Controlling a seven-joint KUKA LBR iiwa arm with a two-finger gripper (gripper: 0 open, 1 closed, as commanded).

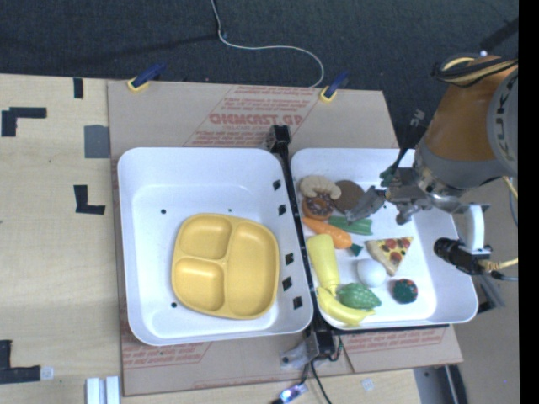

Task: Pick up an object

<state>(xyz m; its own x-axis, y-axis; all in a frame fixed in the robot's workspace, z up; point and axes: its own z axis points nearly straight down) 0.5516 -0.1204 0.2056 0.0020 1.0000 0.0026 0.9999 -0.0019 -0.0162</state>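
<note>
The right bin (455, 305) holds several toy foods. A pizza slice (390, 252), a white egg (369, 272) and a dark round fruit (405, 290) lie near its middle. A yellow banana (325, 268), a green leafy piece (358, 295), an orange carrot (327, 231), a green pod (350, 224) and brown pastry pieces (320, 194) lie along its left side. My gripper (386, 205) hangs over the bin's upper middle, just above the pizza slice and right of the pastry. Its fingers stand apart, open, with white bin floor between them.
The left bin (143, 175) holds a yellow divided plate (226, 265). A raised rim with black clips (290, 225) separates the two bins. A black fitting (459, 255) on the arm sits over the right bin's right wall. A white cable (253, 45) runs behind the bins.
</note>
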